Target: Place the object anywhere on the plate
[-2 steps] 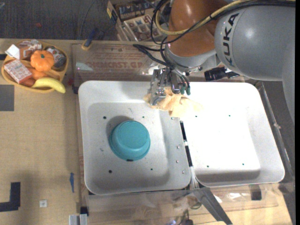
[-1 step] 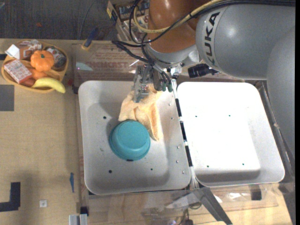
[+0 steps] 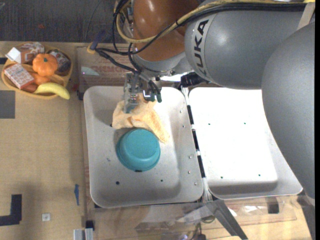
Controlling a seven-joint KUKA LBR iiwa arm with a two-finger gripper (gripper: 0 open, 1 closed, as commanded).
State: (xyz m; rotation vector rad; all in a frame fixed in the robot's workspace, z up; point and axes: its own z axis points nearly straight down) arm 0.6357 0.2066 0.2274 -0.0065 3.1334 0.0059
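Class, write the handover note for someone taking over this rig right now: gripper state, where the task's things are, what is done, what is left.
Gripper: over the far end of the left bin, just above the yellow cloth. Whether it grips anything cannot be judged from this view.
Things: the yellow cloth lies crumpled in the left bin; a teal bowl, upside down, sits against its near edge, overlapping it. The right bin is beside it. I cannot pick out a plate in either bin.
Done: nothing placed yet.
Left: secure the object, find the plate, set the object on it.
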